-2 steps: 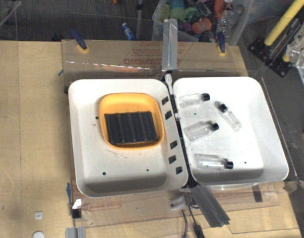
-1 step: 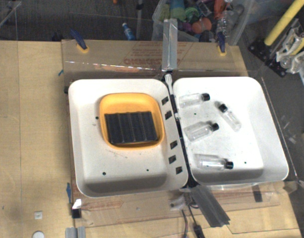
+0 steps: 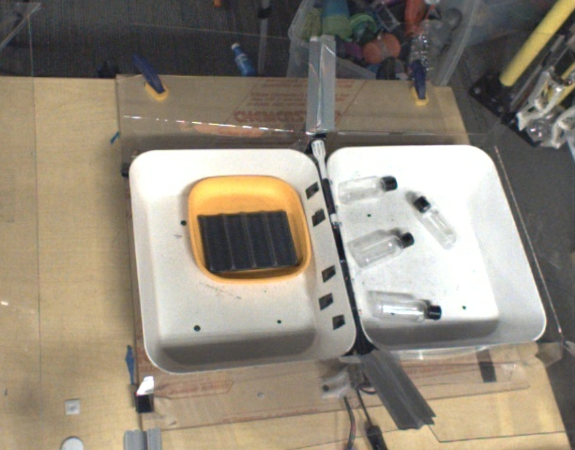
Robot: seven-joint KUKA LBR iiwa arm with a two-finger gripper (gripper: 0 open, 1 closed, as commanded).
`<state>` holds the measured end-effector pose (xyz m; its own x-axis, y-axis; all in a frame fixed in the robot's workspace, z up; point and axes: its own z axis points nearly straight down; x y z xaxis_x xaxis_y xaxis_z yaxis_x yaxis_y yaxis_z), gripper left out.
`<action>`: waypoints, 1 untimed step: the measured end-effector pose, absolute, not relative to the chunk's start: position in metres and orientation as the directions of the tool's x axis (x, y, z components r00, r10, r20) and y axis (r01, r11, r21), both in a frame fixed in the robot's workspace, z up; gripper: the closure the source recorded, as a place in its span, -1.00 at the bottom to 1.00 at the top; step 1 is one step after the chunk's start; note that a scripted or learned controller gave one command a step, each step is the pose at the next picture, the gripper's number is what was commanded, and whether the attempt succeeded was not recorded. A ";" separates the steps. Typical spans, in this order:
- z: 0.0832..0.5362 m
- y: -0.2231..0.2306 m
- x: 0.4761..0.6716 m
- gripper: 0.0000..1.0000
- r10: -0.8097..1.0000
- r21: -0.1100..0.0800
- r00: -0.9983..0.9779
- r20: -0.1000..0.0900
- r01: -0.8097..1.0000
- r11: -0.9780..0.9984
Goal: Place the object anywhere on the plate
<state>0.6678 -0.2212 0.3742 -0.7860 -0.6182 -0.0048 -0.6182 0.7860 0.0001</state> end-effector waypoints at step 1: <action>0.415 -0.221 0.668 1.00 -0.784 -0.007 -0.620 -0.008 -0.784 0.620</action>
<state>0.6682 -0.2212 0.4153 -0.6204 -0.7843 -0.0077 -0.7842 0.6204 -0.0066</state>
